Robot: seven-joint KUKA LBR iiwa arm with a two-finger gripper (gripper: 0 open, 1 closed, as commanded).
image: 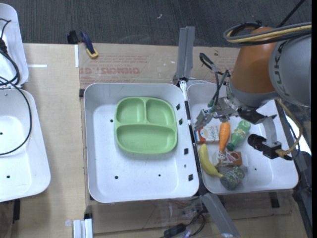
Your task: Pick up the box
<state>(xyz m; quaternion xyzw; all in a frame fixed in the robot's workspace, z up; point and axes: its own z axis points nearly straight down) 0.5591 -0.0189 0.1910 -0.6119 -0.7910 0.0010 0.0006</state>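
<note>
I can't tell my gripper's (208, 117) grip; hovering at the right white bin's (285, 180) left wall, it risks nudging the small white-and-orange carton box (208, 134) against the orange carrot (224, 135).

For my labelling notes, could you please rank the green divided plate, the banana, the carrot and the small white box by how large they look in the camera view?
1. Green divided plate, by far the largest.
2. Banana, longer than the carrot.
3. Carrot and small white box: the carrot is longer, the box wider, so I would not rank them against each other.
</note>
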